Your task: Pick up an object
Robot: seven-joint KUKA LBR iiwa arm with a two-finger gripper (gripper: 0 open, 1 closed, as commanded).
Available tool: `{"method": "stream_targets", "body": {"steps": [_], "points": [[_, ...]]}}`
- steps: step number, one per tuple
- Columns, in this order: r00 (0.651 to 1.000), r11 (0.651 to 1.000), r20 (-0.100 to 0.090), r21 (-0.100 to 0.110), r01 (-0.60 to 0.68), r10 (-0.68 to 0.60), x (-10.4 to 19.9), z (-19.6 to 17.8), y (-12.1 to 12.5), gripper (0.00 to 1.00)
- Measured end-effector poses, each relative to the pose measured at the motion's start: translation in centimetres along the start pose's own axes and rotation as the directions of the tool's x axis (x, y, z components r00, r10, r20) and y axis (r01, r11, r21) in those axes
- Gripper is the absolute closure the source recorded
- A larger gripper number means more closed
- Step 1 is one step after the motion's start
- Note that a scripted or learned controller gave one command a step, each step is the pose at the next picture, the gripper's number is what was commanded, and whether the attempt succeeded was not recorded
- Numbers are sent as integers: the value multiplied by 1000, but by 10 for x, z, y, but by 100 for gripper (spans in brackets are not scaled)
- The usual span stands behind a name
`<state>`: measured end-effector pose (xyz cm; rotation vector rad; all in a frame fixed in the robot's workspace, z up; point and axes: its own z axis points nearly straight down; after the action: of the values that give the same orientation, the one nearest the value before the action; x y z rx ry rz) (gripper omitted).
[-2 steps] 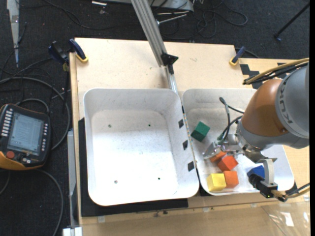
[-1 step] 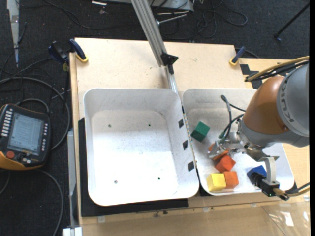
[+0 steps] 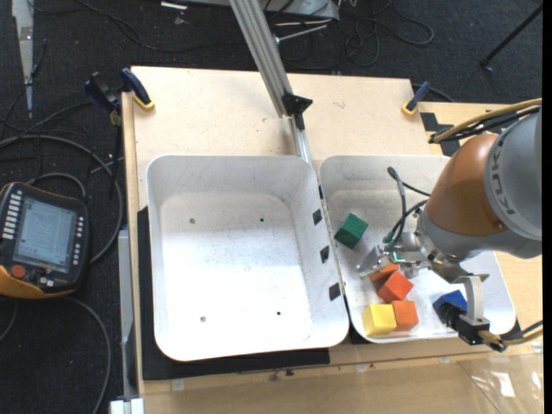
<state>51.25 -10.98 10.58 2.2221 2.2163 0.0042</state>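
Step in hand looks like the approach/descent onto a block, grasp not yet confirmed. The arm (image 3: 483,197) reaches in over the right bin (image 3: 362,169), and the gripper (image 3: 392,261) sits low inside it, right at the top of an orange-red block (image 3: 395,285). That block lies directly under and just in front of the gripper, apparently touching it. Whether the gripper has closed on anything: cannot tell, the wrist body blocks that detail.

Likely target is the orange-red block. Next move probably calls for centring over it, settling around it without nudging its neighbours, then a straight lift. Risk: the cluster is tight, so a neighbour may get shoved or pinched along.

Count, all in the right bin:
- orange-red block: one, under the gripper
- orange block (image 3: 405,315): one, just beyond it, toward the near rim
- yellow block (image 3: 379,319): one, beside the orange one, touching it
- green block (image 3: 351,230): one, up and left of the gripper, apart
- blue block (image 3: 451,304): one, to the gripper's right, partly hidden

Left bin (image 3: 172,179): one, well left of the gripper.
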Motion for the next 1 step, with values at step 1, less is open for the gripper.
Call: {"method": "stream_targets", "body": {"steps": [1], "points": [[1000,1000,0,-2,1,-1,0,-10,1,100]]}}
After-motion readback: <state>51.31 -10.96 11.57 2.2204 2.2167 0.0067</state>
